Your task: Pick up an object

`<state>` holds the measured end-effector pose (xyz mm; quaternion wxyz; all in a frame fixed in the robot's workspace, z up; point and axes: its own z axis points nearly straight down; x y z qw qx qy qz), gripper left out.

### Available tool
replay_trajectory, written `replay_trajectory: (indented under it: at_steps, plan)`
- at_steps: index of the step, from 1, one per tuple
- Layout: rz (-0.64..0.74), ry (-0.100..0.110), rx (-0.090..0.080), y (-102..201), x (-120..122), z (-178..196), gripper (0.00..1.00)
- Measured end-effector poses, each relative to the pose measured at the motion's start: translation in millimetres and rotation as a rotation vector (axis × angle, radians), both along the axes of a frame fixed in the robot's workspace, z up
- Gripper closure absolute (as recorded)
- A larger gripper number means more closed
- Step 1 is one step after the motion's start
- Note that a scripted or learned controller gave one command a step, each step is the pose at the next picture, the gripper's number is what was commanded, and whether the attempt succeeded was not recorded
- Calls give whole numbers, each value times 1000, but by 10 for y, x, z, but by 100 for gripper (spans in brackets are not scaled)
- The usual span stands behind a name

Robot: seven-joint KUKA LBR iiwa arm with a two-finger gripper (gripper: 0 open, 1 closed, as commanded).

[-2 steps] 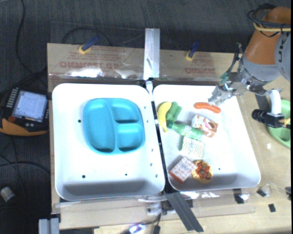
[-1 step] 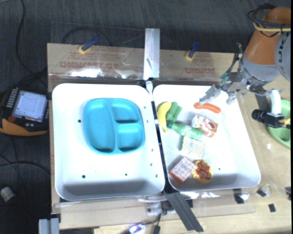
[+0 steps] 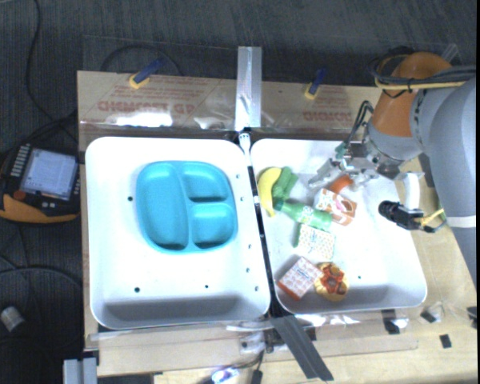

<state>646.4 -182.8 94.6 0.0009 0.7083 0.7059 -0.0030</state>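
**Arm hangs over crowded right bin, nothing seen in its grasp**

Camera view: The grey arm with its orange band (image 3: 396,118) reaches in from three o'clock and holds its gripper (image 3: 342,173) above the right bin (image 3: 400,282), towards that bin's twelve o'clock edge. From this slant it cannot be made out whether the gripper is spread or closed, and no item can be seen caught in it.

Closest to it is a red-and-white packet (image 3: 337,206), which lies on the bin floor just beside the gripper at about six o'clock; whether the two touch cannot be told. At roughly eight o'clock from the gripper rests a green bottle (image 3: 302,212), lying on its side, and at nine o'clock a yellow banana (image 3: 267,187) lies against the bin's left wall. A white-and-green sachet (image 3: 314,238) sits just below the bottle. Well apart from the gripper, near the bin's six o'clock edge, an orange-and-white carton (image 3: 299,277) and a red-and-yellow pouch (image 3: 331,282) lie side by side, touching.

The left bin (image 3: 116,294) carries a blue divided tray (image 3: 186,205), set at its centre.
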Motion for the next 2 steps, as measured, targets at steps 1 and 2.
replay_trajectory:
  at_steps: [1,2]
  plan:
    - [2,4,-2,6,-3,78,100]
    - [-82,0,4,804,75,1684,100]
